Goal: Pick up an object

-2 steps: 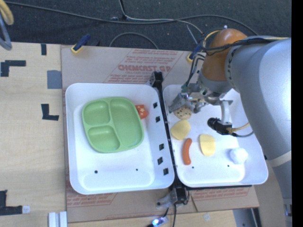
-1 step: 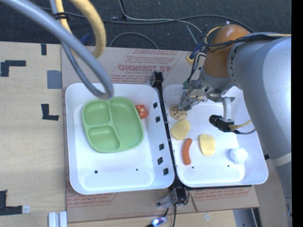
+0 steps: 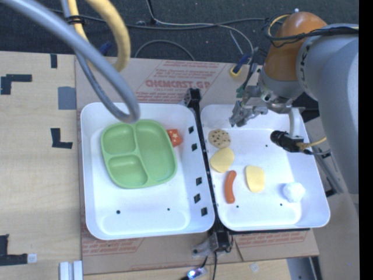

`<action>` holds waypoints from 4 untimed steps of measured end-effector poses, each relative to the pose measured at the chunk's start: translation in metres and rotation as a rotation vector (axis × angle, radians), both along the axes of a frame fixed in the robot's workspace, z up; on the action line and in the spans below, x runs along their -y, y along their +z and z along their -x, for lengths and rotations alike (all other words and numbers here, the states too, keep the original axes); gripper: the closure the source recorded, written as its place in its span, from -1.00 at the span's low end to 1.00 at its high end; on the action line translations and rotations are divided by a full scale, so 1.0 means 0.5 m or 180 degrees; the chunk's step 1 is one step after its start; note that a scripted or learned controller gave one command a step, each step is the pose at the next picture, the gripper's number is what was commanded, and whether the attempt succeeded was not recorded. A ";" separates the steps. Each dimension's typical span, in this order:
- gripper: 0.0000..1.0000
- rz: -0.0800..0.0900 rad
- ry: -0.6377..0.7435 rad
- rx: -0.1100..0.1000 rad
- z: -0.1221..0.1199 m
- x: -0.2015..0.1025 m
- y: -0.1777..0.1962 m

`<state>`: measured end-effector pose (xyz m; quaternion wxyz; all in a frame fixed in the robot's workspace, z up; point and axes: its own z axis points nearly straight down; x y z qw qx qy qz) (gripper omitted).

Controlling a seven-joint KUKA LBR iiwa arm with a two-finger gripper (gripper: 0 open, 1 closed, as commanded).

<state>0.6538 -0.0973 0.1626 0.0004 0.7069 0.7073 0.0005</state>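
1. Two white bins: the left bin (image 3: 93, 214) holds one green divided plate (image 3: 139, 154) and one small red piece (image 3: 174, 136); the right bin (image 3: 315, 214) holds one cookie (image 3: 219, 137), two yellow pieces, one sausage (image 3: 230, 186) and one white lump (image 3: 292, 191).
2. The sausage lies near the right bin's left edge, long axis running toward the front edge.
3. My gripper (image 3: 240, 118) hangs over the right bin's back-left corner, arm slanting down from the right (fingers unreadable, I cannot tell their state).

I see even, bright overhead light with soft, short shadows. The 2 white bins (image 3: 145, 223) nearly wash out, hiding their rims. Focus is soft everywhere; the grey hose (image 3: 70, 37) and yellow hose (image 3: 111, 16) close to my camera blur most.
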 end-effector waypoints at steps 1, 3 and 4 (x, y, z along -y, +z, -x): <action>1.00 -0.0001 0.0003 -0.0002 0.018 -0.005 0.095; 1.00 0.0003 0.0002 -0.0013 0.054 -0.088 0.171; 1.00 -0.0001 0.0011 -0.0015 0.105 -0.186 0.174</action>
